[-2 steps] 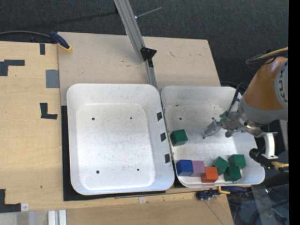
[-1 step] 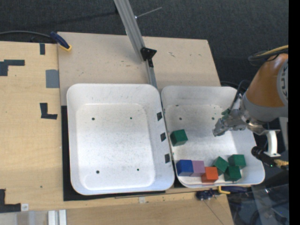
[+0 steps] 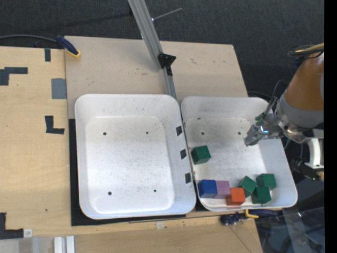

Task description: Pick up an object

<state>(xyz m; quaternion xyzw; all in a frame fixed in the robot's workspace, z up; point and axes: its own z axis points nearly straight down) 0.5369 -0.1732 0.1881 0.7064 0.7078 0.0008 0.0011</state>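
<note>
Blocks bunched at near edge of right bin (image 3: 274, 146): blue block (image 3: 207, 187), purple block (image 3: 222, 187), orange block (image 3: 237, 195), then 3 green blocks (image 3: 261, 194) close together at near right corner. One more green block (image 3: 200, 154) alone, nearer middle, by left wall. End effector (image 3: 254, 137) over right side of same bin, well apart from all blocks, nothing in it. Can't tell if open or closed. Left bin (image 3: 84, 141) just beside on desk (image 3: 121, 67).

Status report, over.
Gripper over right bin, nothing seen held. Lone green cube apart at left. Other blocks clustered along near wall.
</note>
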